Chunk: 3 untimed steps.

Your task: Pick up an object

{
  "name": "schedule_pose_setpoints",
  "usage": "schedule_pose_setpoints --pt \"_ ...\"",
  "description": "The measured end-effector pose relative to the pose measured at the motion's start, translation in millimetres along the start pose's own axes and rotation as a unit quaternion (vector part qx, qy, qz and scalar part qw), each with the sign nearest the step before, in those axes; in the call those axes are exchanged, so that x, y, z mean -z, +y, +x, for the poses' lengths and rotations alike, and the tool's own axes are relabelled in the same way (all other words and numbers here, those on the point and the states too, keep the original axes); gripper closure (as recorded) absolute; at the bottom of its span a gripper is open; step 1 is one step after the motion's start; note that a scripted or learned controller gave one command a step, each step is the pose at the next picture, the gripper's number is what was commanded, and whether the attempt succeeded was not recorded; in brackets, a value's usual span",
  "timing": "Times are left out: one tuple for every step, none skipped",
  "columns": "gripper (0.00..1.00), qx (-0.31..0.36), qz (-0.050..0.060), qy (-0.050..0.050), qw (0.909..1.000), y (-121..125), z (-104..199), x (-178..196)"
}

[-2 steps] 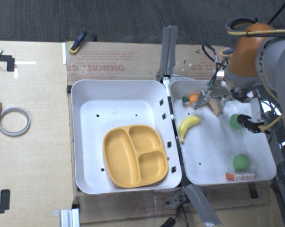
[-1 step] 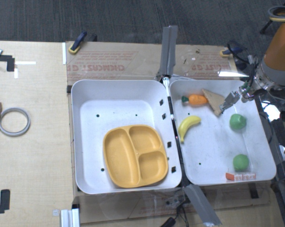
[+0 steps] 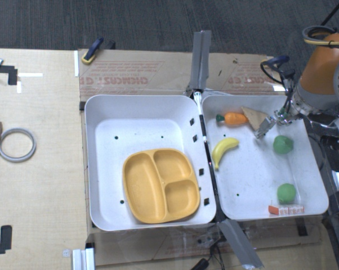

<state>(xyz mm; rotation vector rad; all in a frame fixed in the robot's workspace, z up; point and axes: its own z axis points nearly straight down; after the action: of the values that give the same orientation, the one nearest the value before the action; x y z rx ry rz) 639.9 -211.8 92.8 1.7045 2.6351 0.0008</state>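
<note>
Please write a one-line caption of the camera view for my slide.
Gripper low in the right bin beside a carrot, banana and green balls; yellow plate in the left bin.

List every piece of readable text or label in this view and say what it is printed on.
"CHEMCO" can just be made out, upside down in faded red, on the cardboard sheet behind the bins; the letters after it are too blurred to read.
The small red and white packet in the right bin carries print too small to read.
Nothing else legible.
</note>
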Motion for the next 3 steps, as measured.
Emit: schedule_pose_setpoints --pt "0.0 0.182 0.004 0.004 0.9834 11.0 -17.8 0.7" --pt "0.0 0.299 -0.001 -0.001 0.9543 -9.8 -6.6 81.1" --pt "0.0 0.33 -0.001 0.0 0.9439 -29.5 2.4 0.6"
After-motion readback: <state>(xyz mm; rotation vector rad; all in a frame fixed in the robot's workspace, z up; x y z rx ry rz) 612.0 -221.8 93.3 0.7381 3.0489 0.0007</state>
